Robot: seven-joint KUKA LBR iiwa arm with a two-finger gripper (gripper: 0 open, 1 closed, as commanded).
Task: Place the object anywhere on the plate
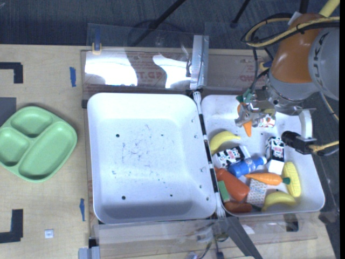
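A robotics lab: bench-mounted arm (302,53), bins (145,112), taped markers (72,75).

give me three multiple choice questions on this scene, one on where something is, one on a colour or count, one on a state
1. Where is the green plate?
A. inside the left bin
B. on the bench, to the left of both bins
C. inside the right bin

2. How many yellow bananas lie in the right bin?
A. two
B. five
C. none

3. What is the state of the left bin?
A. piled with toys
B. holding the plate
C. bare white floor with no toys in it

Answers:
1 B, the plate sits on the wooden bench outside the bins.
2 A, one banana lies near the bin's left wall and another banana near its front edge.
3 C, the toys all lie in the right bin, where the gripper hovers with an orange carrot at its tip.
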